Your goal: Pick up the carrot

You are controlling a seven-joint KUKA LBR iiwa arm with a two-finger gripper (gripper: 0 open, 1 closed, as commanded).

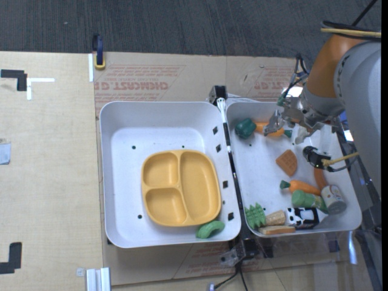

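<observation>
A carrot (302, 187), orange with a green leafy end pointing left, lies in the right bin (260, 180) near its right wall. A second orange piece (271, 128) lies at the far end of that bin, beside a dark green toy (245, 128). My gripper (285, 128) is low over this far orange piece, well apart from the leafy carrot. Its fingers stand spread, one on each side of the piece, and I see nothing lifted between them.
The right bin also holds a brown waffle (287, 161), a small orange stick (319, 177), a can (333, 199), a black-and-white toy (303, 217), bread (274, 219) and a green leafy toy (255, 213). In the left bin (121, 162) sit a yellow divided plate (180, 187) and a green piece (210, 228).
</observation>
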